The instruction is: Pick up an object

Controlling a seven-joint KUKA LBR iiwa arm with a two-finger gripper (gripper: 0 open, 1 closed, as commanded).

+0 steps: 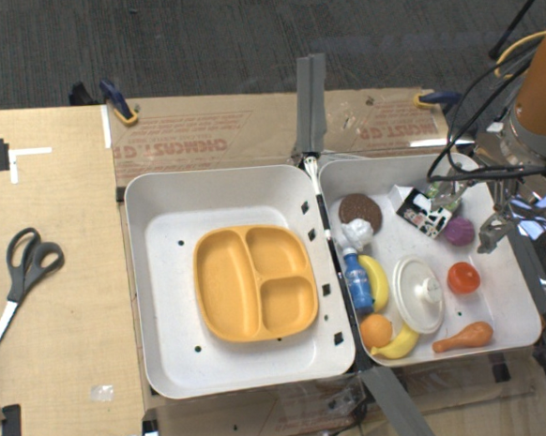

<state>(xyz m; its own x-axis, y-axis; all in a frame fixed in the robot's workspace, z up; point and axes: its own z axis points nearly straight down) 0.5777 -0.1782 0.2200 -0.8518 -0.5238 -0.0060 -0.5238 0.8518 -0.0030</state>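
The right bin [531, 328] holds several small objects: a brown round piece [359, 211], a black-and-white box [424, 214], a purple ball [459, 232], a red ball [463, 277], a white lidded dish [419, 293], a blue bottle [357, 282], a banana [380, 282], an orange [376, 330] and an orange drumstick [463, 337]. My gripper [508, 220] hangs over the bin's right side, just right of the purple ball and above the red ball. I see nothing held in it. The arm's orange band [538, 97] is at the upper right.
In the left bin [152, 297] lies a yellow divided plate [255, 281]. Scissors [21, 272] rest on the wooden bench at far left. A grey divider bar [309, 106] runs between the bins at the back. Black cables [468, 122] loop beside the arm.
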